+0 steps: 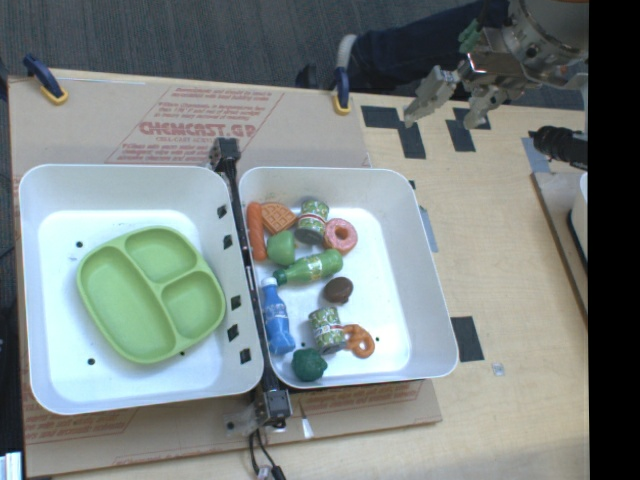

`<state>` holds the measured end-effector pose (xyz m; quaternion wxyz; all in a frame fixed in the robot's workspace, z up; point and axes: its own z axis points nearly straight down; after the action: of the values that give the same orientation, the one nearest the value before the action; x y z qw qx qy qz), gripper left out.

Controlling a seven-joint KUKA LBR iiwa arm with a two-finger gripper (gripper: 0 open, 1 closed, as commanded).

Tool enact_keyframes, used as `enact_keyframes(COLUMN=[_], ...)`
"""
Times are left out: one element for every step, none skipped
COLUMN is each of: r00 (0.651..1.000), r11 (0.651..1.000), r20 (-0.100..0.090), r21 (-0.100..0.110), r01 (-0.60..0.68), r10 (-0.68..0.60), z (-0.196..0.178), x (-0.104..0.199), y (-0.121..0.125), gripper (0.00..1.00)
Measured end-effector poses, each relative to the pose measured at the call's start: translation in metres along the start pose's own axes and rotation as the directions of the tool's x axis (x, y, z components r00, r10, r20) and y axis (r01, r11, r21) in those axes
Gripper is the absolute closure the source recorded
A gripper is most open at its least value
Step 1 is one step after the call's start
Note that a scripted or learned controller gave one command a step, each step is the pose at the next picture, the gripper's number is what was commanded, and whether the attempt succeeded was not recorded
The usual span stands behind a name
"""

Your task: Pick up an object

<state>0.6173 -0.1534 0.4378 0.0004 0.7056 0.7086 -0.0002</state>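
**A:** where's the hand [452, 96] at? I see it up top right over the bare table [500, 268], well clear of both shallow white bins.

**B:** yep, its 2 fingers [425, 96] are spread wide with nothing between them. All the stuff sits in the right white bin [425, 268]: orange plastic carrot [256, 230], pink ring donut [341, 235], green plastic bottle [311, 267], blue plastic bottle [276, 316], brown round lump [338, 290], dark green ball-ish thing [309, 364]. Left white bin [50, 218] has a light green 3-compartment plate [150, 293].
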Motion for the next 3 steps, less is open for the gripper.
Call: enact_keyframes(r00=[1.000, 1.000, 1.000], r11=[1.000, 1.000, 1.000], r20=[0.000, -0.002, 0.000], r21=[0.005, 0.006, 0.004], r01=[0.001, 0.003, 0.008], r10=[-0.001, -0.003, -0.008], z=[0.131, 0.312, 0.301], x=[-0.014, 0.012, 0.011], y=[-0.034, -0.105, -0.103], gripper=[0.00, 0.00, 1.00])
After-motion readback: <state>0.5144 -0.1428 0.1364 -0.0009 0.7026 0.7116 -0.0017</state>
